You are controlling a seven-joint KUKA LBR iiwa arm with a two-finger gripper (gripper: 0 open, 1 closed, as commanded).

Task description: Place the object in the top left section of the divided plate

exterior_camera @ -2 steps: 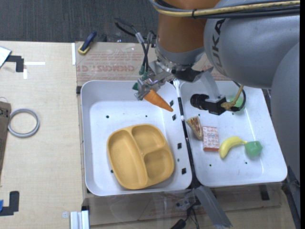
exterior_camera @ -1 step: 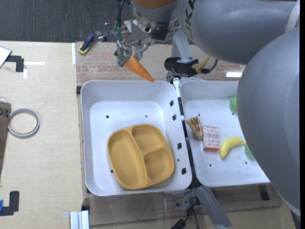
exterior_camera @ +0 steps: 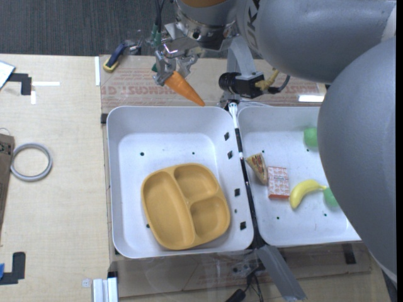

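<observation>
Camera view looked down on two shallow white plastic bins side by side. The left bin (exterior_camera: 119,168) held a glossy mustard-yellow divided plate (exterior_camera: 186,205), rounded, with one long section and two smaller ones. Above the bin's far rim, the metal two-finger gripper (exterior_camera: 169,73) was pinching the thick end of a smooth orange plastic carrot (exterior_camera: 184,87), its tapered tip slanting down toward the bins' shared corner. The right bin (exterior_camera: 283,228) held a yellow plastic banana (exterior_camera: 304,191), a small red-and-white printed packet (exterior_camera: 278,181) with writing too small to read, a wedge-shaped sandwich toy (exterior_camera: 257,167) and green pieces (exterior_camera: 311,137). A grey tape roll (exterior_camera: 29,162) lay on the pale wooden bench (exterior_camera: 56,231).
</observation>
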